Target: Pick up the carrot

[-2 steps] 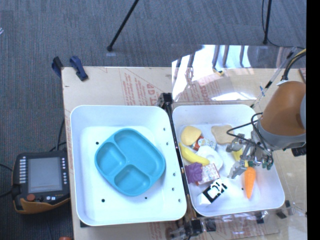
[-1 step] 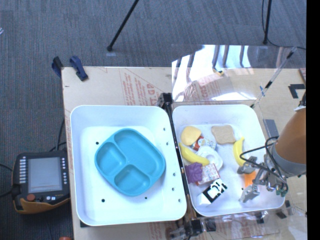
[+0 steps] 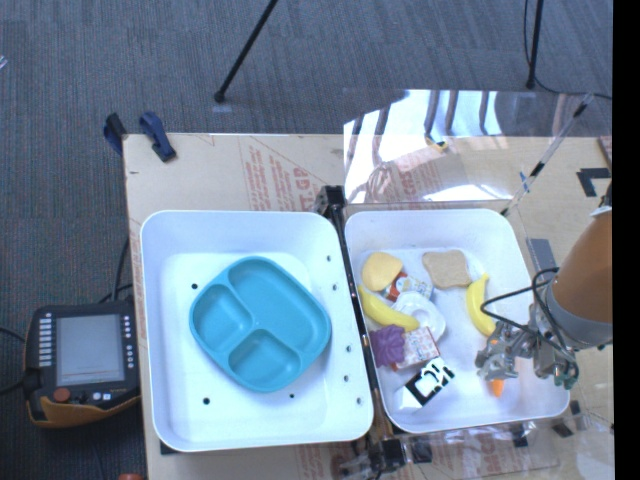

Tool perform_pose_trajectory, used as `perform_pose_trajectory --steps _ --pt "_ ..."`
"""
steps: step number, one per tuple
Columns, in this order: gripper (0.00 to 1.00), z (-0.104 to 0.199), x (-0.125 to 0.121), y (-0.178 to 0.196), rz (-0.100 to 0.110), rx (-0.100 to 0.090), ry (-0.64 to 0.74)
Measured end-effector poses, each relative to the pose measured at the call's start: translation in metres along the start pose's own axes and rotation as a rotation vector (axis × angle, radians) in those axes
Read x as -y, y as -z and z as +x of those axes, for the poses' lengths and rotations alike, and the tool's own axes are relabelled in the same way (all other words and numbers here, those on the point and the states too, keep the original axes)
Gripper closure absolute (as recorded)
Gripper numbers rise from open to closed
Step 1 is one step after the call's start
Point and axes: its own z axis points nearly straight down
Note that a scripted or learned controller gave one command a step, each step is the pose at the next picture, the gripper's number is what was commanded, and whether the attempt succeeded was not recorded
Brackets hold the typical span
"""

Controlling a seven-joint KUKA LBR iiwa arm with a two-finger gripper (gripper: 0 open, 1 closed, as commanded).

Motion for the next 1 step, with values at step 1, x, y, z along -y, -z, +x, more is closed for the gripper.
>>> perform_pose_trajectory --steps 1 --pt "1.0 0.0257 -0.0723 -0.0104 -0.001 -0.003 0.228"
